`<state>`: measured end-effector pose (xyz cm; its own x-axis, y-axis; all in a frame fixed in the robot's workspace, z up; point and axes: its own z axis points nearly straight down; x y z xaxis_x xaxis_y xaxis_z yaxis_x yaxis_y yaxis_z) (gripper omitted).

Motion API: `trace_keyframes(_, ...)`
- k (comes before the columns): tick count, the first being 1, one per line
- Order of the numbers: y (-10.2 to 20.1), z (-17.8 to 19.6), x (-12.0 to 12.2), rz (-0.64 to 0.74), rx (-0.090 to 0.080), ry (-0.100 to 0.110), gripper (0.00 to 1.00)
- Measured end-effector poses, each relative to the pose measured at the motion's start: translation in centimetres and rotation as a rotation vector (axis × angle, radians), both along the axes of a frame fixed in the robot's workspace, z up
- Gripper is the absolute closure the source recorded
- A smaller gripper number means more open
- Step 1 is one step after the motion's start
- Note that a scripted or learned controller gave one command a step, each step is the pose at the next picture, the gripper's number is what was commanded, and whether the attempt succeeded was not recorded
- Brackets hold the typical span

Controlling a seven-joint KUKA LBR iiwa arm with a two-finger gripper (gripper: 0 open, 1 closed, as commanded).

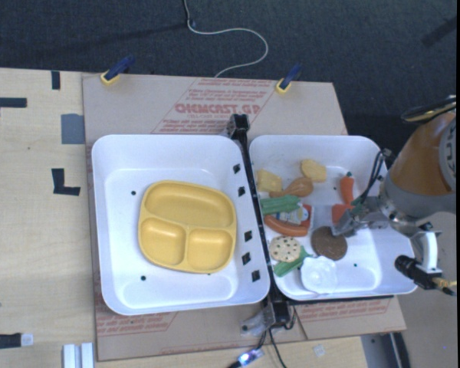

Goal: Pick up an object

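Observation:
The right bin (366, 265) holds several toy foods. My gripper (345, 224) hangs low in it, just above and right of a brown round patty (329, 244), close to its upper edge. An orange carrot (345, 190) stands just behind the gripper. Left of it lie a red and orange hot dog (288, 221), a green piece (280, 204), an orange-brown piece (299, 186) and two yellow pieces (269, 180) (314, 169). A speckled cookie (284, 248) and a white round lid (319, 274) sit near the front. Nothing is visibly held.
A yellow divided plate (188, 226) lies in the left bin (111, 205). The arm's orange band (420, 163) hangs over the right bin's right wall. The bins meet at a black-clipped divider (249, 205). Cardboard lies under both bins.

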<state>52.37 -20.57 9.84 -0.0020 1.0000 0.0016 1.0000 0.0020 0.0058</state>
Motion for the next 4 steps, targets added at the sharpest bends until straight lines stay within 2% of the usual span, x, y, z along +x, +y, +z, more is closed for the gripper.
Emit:
trace_keyframes(2,1.1,10.7,1.1,0.000,-0.003,0.003,1.00)
trace_keyframes(3,1.2,12.7,1.1,0.000,-0.002,0.005,1.00)
trace_keyframes(4,6.7,11.6,2.5,0.004,-0.001,0.007,1.00)
